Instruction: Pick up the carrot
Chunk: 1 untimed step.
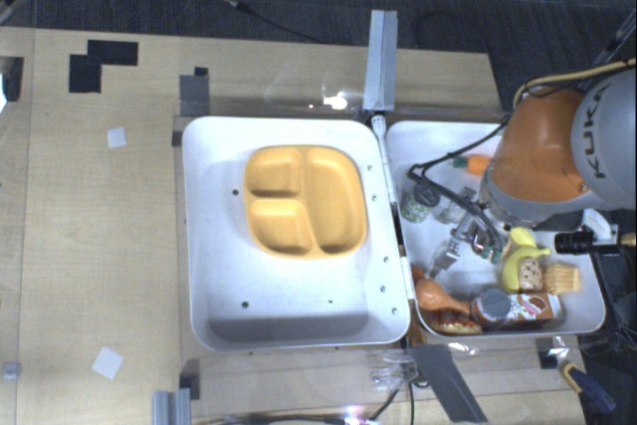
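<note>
The carrot (477, 164) shows as a small orange piece with a green end at the back of the right bin (438, 142), mostly hidden behind the arm's orange band. My gripper (450, 252) hangs low over the middle of that bin, pointing toward its front left. It is well in front of the carrot and just above an orange-brown food item (432, 293). Nothing can be seen held in it.
The left bin (214, 244) holds a yellow compartment plate (303, 200). In the right bin's front lie a hot dog (453, 319), a brown bottle (513, 308), a yellow banana (520, 252) and a tan waffle piece (560, 277). A small dark jar (415, 205) stands near the divider.
</note>
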Motion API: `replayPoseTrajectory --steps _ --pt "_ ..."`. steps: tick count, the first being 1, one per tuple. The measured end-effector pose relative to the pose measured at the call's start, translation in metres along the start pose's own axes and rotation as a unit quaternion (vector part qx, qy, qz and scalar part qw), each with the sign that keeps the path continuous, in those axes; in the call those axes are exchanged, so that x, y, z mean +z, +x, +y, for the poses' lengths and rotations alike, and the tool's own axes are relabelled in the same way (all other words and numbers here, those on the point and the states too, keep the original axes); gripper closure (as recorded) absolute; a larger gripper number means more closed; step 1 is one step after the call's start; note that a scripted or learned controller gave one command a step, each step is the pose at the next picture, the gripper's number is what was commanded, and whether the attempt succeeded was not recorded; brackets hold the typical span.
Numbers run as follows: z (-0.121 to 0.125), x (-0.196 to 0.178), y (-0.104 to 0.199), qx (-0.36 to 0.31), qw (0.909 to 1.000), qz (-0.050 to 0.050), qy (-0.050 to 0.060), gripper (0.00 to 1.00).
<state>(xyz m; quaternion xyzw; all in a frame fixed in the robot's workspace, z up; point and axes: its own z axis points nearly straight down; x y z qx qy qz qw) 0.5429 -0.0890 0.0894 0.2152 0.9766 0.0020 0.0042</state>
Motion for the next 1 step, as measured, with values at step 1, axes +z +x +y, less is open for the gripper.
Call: replayPoseTrajectory --steps 1 --pt "-0.0241 0.0003 -0.0559 -0.074 0.9972 -0.004 0.001 0.00"
